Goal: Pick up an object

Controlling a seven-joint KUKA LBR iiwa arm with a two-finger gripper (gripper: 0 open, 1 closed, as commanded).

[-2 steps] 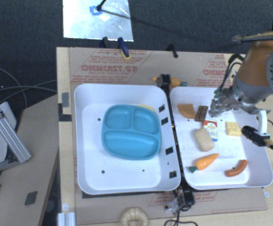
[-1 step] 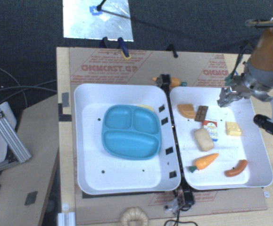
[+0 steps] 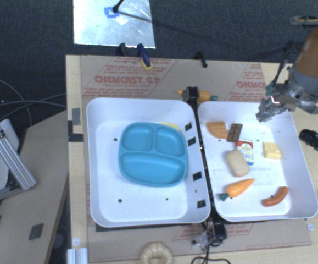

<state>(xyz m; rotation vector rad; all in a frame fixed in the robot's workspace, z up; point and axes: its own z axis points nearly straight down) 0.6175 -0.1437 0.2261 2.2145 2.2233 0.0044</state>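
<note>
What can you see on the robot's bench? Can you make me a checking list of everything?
Surface: two shallow white bins side by side on a brown printed board.
Job's things: in the right bin, an orange plastic carrot, reddish sausage, yellow cheese cube, beige potato-shaped lump, brown chocolate bar, orange bread slice, small red-and-white carton.
Clutter: blue divided plate in the left bin.
Hand: hand above the right bin's far edge, nothing seen in it.
Cables: dark cables at left.
Surroundings: shiny sheet on dark floor.
</note>
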